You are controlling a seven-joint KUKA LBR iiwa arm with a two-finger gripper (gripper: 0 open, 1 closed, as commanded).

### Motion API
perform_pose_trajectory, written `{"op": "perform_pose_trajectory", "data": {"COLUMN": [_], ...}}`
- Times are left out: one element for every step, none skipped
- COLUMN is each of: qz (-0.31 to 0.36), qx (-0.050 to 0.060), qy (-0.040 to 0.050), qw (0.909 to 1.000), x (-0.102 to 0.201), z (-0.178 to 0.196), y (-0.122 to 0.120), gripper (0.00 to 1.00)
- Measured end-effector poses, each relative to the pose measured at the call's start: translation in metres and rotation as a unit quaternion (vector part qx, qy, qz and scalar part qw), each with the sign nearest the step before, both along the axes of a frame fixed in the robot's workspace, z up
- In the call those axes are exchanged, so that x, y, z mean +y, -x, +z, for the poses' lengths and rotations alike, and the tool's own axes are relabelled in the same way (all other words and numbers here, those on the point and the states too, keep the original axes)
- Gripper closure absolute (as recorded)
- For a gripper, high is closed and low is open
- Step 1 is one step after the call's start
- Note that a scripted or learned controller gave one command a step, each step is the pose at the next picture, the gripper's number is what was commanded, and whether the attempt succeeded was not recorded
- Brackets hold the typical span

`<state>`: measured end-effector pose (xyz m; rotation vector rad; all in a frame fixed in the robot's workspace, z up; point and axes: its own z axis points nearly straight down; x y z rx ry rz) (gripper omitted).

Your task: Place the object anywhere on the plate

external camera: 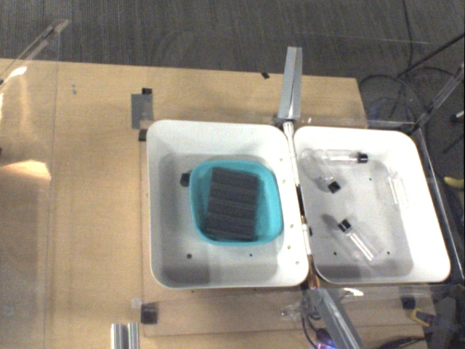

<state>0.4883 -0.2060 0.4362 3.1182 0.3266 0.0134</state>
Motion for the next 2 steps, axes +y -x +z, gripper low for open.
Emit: {"op": "perform_pose_trajectory", "data": {"qz": [0.000, 0.000], "qx": [0.000, 0.000], "qy": [0.0000, 0.0000], "qw": [1.0000, 1.0000], "x": [0.0000, 0.0000], "z": [0.0000, 0.0000], "y": [0.0000, 0.0000], "gripper": [0.00, 0.00]}}
